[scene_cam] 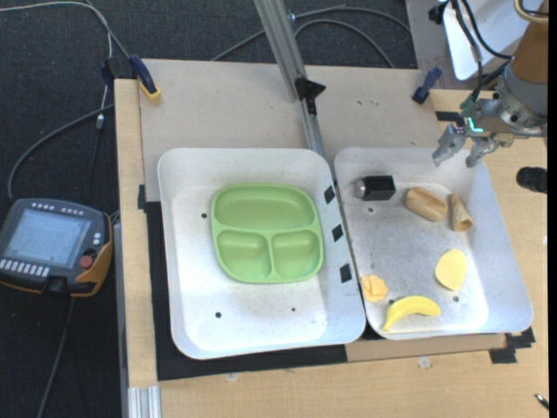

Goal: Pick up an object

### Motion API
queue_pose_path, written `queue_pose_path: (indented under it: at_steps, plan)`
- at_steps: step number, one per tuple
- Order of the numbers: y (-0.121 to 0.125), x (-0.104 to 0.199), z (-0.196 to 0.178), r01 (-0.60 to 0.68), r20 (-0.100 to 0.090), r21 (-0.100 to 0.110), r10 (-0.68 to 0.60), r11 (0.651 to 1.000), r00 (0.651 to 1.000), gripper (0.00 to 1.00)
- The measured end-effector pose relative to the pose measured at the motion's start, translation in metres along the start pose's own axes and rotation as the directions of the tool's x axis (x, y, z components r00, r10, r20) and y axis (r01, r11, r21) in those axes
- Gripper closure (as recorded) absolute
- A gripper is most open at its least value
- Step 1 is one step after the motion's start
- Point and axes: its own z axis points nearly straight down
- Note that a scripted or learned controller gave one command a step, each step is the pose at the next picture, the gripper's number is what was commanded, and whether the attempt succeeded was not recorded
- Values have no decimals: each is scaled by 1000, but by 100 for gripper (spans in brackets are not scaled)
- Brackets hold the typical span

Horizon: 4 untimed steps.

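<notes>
The end effector [464, 149] hangs over the 1 o'clock corner of the right bin [513, 273], fingers spread apart with nothing between them. In that bin: a black block [377, 187] at 10 o'clock, a tan cylinder [426, 204] just beside a smaller tan piece [459, 212] near 12 o'clock, a yellow disc [451, 270] toward 4 o'clock, a banana [411, 310] at 6 o'clock, and a small orange piece [374, 287] at 7 o'clock. The left bin [187, 320] holds a green divided plate [265, 232] at centre. A teach pendant [54, 246] lies off the table [218, 103] at 9 o'clock.
</notes>
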Motion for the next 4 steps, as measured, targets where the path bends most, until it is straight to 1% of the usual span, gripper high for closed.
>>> queue_pose_path:
  at_steps: [1, 2, 3, 4]
  plan:
    - [1, 0, -2, 1, 1, -4, -1, 1000, 1000, 0]
    - [8, 7, 55, 2, 0, 0, -2, 1000, 1000, 0]
    - [9, 9, 97, 2, 0, -1, -2, 1000, 1000, 0]
    - [9, 9, 146, 2, 1, -1, -2, 1000, 1000, 0]
